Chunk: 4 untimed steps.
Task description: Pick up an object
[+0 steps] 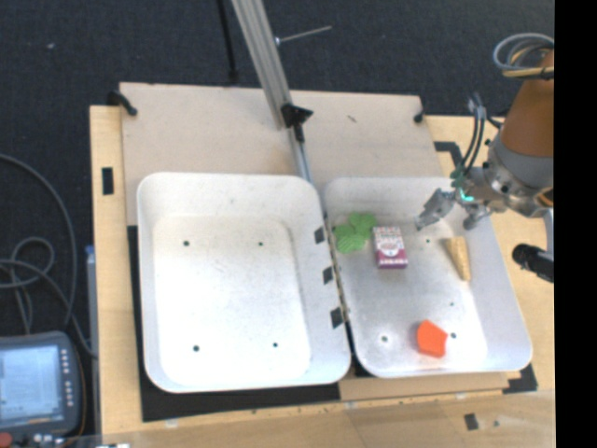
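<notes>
Small pink-and-white box (390,247) lying near the middle of the right bin (494,315), printed face up but way too blurry to read, so no brand or wording to report; just left of it, almost touching, a green crumpled thing (354,232) up against the bin's left wall; orange block (431,338) down near the front edge, well apart from the rest; pale tan cone-shaped piece (458,256) toward the right side, pointing roughly front to back; left bin (159,278) sitting right beside the other one, walls nearly touching along the middle; grey arm (527,129) with the orange band coming in from the right, wrist tipped down over the back right part of the right bin; gripper (453,213) up above the bin floor with both fingers spread wide apart, nothing between them, hanging just behind the cone and off to the right of the box; metal rail (266,63) slanting across the bench behind the bins; small screen (33,381) at bottom left, text unreadable.
</notes>
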### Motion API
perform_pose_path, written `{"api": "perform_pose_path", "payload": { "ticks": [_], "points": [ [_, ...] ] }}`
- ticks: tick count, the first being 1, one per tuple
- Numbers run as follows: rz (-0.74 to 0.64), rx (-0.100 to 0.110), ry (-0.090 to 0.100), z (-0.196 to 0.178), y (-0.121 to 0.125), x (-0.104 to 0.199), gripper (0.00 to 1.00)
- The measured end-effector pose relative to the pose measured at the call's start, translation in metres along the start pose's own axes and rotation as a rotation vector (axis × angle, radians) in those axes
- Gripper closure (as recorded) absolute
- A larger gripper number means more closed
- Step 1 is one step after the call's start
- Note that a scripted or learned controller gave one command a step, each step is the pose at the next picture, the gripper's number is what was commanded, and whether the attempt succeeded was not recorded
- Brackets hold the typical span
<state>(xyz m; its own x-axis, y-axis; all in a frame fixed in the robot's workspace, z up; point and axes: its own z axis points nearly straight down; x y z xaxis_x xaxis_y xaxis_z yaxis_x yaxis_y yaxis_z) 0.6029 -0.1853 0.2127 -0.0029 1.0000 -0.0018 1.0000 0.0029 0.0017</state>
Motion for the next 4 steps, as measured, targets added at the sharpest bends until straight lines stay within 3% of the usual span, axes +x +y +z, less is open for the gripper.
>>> {"api": "perform_pose_path", "payload": {
  "ticks": [2, 3, 4],
  "points": [
    [0.002, 0.004, 0.000, 0.085, 0.005, -0.001, 0.00],
    [0.005, -0.003, 0.001, 0.108, 0.007, -0.002, 0.00],
    [0.006, -0.009, -0.001, 0.094, 0.009, -0.004, 1.00]
  ]
}}
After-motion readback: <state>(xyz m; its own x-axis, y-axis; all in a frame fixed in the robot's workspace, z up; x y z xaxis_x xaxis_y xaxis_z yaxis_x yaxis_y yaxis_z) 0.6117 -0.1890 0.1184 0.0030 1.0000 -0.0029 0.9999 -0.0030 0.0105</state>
